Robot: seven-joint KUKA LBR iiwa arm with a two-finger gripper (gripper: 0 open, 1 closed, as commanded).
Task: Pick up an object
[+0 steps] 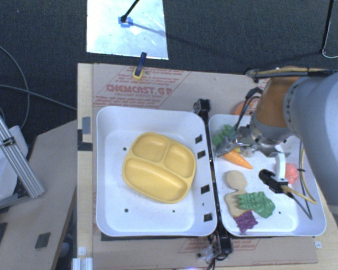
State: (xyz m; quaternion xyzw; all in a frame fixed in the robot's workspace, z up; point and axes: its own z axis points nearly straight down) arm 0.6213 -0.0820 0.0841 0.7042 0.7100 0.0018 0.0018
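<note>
We see the claw [230, 144] low in the right bin [310, 222], over the carrot [238, 158] beside a green toy [223, 133]; grip state: cannot tell. Yellow tray [159, 167] alone in the left bin [108, 212], so targets sit rightward.

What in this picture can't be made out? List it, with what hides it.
- Gripper, camera view: whether it holds anything, too small among the toys.
- Green toy at the right bin's far corner: partly covered by the gripper.
- Pink toy: shape blocked by the arm.
- Orange object behind the bin: mostly hidden by the arm.
</note>
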